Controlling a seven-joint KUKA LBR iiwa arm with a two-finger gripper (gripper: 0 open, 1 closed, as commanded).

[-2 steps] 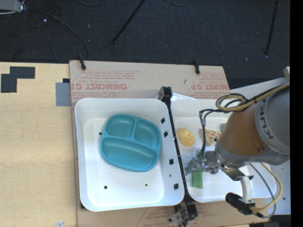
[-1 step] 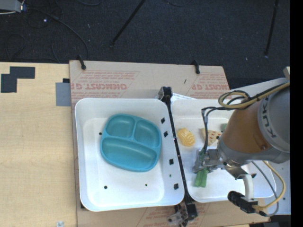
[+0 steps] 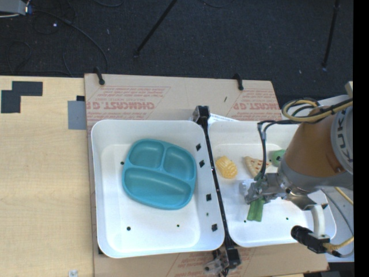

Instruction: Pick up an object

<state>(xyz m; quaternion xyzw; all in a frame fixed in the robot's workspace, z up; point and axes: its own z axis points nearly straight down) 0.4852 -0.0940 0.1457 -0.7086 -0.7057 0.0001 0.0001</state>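
My gripper point(image 3: 257, 191) is low in the right bin point(image 3: 271, 238), right over the upper end of a long green stick point(image 3: 254, 211) that lies on the bin floor and points toward the front. The stick's top end is hidden under the gripper. Left of the gripper lies a small yellow ridged piece point(image 3: 226, 168). A tan wedge point(image 3: 253, 165) rests just behind the gripper. A light green item point(image 3: 277, 156) peeks out beside the arm's orange band point(image 3: 311, 152), partly hidden by it.
The left bin point(image 3: 109, 224) holds a teal divided plate point(image 3: 159, 173). A black divider point(image 3: 211, 183) runs between the two bins. The arm covers the right bin's right side. Brown cardboard point(image 3: 173, 97) lies behind the bins.
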